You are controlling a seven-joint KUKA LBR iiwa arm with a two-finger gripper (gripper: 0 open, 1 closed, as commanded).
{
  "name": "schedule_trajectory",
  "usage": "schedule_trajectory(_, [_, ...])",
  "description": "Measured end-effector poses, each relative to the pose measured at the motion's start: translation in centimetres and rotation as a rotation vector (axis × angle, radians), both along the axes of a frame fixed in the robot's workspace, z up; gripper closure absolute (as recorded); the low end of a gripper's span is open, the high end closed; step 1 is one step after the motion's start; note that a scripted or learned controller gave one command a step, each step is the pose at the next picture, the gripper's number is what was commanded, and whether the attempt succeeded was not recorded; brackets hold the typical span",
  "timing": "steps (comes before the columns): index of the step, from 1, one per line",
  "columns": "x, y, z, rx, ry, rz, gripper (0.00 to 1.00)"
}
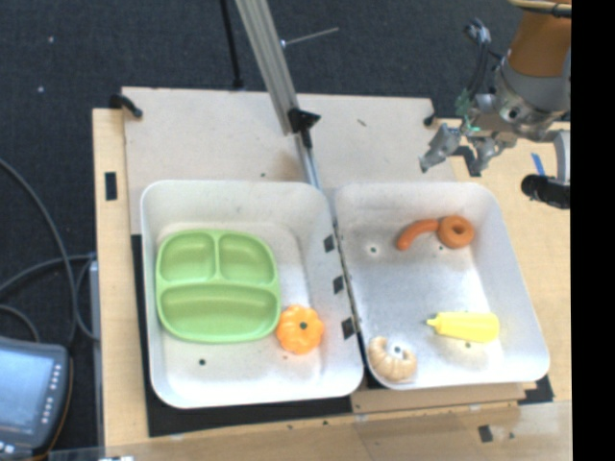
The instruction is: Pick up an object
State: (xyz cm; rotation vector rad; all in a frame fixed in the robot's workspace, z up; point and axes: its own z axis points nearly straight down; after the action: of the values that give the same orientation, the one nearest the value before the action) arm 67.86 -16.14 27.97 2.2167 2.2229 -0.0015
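My gripper (459,154) hangs above the far edge of the right bin (509,257), its two fingers spread apart with nothing between them. Below it in the right bin lie an orange sausage (417,231) touching a brown doughnut (455,230), a yellow corn-like piece (464,327) near the front right, and a beige bagel (393,358) at the front left corner. In the left bin (192,382) a small orange pumpkin (300,329) rests next to a green divided plate (217,285).
A slanted metal pole (272,56) rises from the bench behind the bins' dividing wall. The arm with its orange band (540,36) stands at the upper right. A small screen (29,387) sits off the bench at lower left.
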Motion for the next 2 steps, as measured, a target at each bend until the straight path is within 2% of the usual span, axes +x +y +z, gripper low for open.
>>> schedule_trajectory(2, [-2.6, 3.4, 1.5, 0.0, 0.001, 0.0, 0.0])
